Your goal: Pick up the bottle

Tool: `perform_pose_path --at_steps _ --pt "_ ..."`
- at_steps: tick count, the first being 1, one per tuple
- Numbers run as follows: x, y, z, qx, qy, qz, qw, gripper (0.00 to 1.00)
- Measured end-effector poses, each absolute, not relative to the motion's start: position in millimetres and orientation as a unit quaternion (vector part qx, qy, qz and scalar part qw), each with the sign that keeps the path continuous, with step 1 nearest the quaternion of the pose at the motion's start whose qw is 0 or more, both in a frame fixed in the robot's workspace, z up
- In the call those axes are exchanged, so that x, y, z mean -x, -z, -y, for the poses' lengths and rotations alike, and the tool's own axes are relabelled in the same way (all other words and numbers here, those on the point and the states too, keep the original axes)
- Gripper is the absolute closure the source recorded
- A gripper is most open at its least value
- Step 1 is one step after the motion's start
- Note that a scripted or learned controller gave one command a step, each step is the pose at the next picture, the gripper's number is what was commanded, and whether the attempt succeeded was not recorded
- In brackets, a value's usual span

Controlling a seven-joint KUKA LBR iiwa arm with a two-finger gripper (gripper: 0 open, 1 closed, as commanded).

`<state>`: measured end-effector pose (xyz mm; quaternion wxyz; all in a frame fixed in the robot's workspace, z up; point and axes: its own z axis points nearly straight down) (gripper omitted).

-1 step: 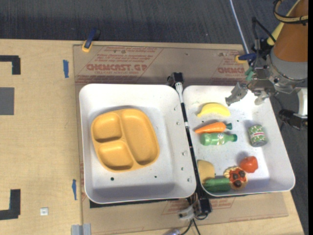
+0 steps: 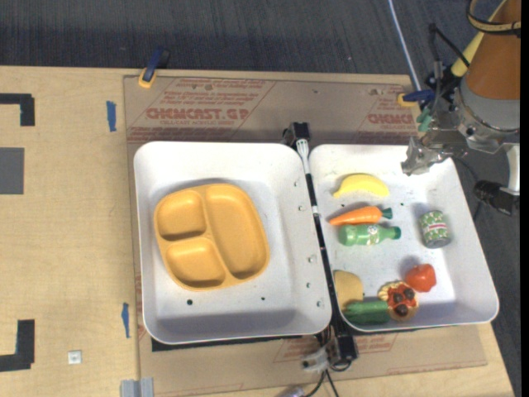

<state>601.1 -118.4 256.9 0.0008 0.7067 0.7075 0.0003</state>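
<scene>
Mid-right of frame, bottle (image 2: 369,235) on its side: likely light, stiff, slippery, best pinched across the body; jaws' state untellable.

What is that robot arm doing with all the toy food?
The robot arm is meant to pick up the green bottle, which lies on its side in the right bin, just below the carrot. The gripper is up near that bin's top right corner, apart from the bottle and carrying nothing yet. A banana, a small can and other toy food lie around. The left bin holds an orange divided plate.
</scene>
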Motion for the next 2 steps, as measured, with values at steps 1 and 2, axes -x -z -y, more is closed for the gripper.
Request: perform_pose_path --at_steps 1,2 --pt "-558.7 -165.2 96.2 -0.634 0.0001 -0.773 -0.001 1.0" --pt "-519.8 -86.8 124.8 -0.534 -0.0008 -0.846 0.001 1.0"
